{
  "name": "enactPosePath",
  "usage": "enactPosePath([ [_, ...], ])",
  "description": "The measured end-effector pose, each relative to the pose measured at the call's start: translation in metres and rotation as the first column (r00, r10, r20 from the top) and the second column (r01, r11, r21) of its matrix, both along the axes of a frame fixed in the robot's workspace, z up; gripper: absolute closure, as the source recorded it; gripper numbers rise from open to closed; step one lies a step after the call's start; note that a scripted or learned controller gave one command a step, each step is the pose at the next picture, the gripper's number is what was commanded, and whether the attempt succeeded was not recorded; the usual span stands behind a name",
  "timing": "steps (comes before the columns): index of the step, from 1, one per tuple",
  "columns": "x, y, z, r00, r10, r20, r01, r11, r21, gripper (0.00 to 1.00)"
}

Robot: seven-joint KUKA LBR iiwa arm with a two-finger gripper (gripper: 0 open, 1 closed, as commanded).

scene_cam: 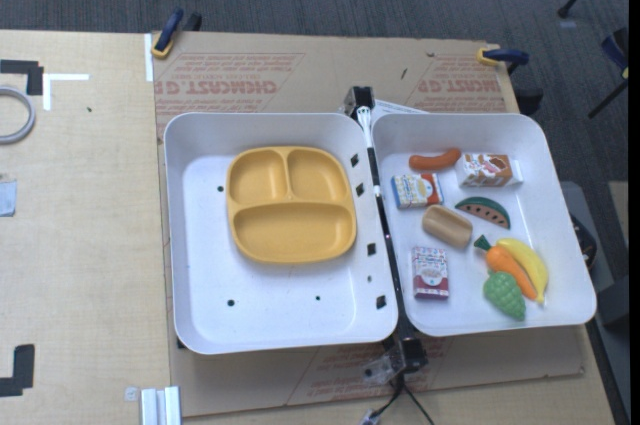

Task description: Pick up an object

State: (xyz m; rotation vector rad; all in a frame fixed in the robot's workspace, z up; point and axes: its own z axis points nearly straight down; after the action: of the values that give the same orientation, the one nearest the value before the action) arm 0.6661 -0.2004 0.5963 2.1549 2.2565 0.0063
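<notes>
Nothing's getting picked yet: toy foods, incl. sausage [435, 158] at 12 o'clock, all lying in the right bin [560, 213]. Gripper state: can't tell.

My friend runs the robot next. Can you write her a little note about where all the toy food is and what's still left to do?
Tool: not seen over the bins.
Left bin: a yellow divided plate.
Right bin: sausage, two small cartons, watermelon slice, bread roll, red box, carrot, banana, green fruit.
Done: nothing picked up.
Left: pick up one object.
</notes>
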Motion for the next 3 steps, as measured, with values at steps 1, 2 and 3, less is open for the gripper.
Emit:
enactPosePath([
  [1,0.000,0.000,0.000,1.000,0.000,0.000,0.000,1.000,0.000,0.00],
  [2,-0.056,0.034,-0.055,0.986,-0.168,-0.019,0.168,0.986,0.011,0.00],
  [3,-0.111,0.050,-0.200,0.999,0.049,-0.018,-0.049,0.999,0.010,0.00],
])
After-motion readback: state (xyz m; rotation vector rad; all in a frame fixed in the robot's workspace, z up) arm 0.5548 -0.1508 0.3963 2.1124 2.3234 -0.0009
